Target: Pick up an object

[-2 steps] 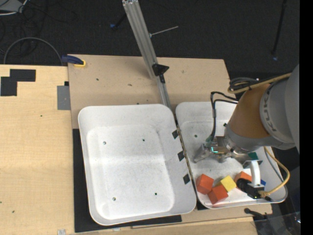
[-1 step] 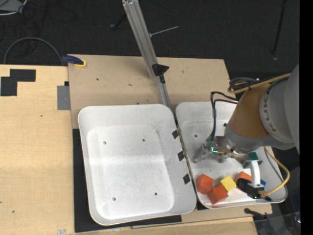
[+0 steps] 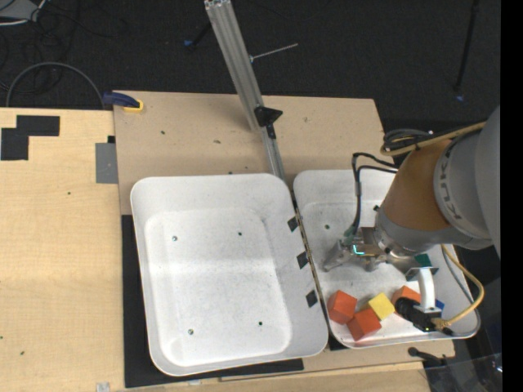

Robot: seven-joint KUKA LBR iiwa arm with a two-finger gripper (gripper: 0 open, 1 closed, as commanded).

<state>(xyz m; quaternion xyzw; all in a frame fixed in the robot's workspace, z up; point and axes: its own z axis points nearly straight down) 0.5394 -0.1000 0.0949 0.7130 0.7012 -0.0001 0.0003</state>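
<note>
- The gripper (image 3: 337,256) is down inside the right bin (image 3: 327,193), roughly mid-bin near its left wall. I honestly can't tell how it's set, the metal end is just a small grey blur with a green light beside it.
- The pickable stuff sits toward the bin's near edge: an orange-red block (image 3: 342,305), a second red block (image 3: 365,323) touching it, and a yellow block (image 3: 381,306) just beside those.
- So the key thing: the blocks lie below and a bit right of the gripper in the camera view, close but not under it. Nothing looks to be in its grasp.
- The arm's wrist covers the bin's right middle, so the teal thing (image 3: 422,260) and the white piece (image 3: 426,287) are half hidden, can't say what they are.
- The left bin (image 3: 147,193) has nothing to grab.
</note>
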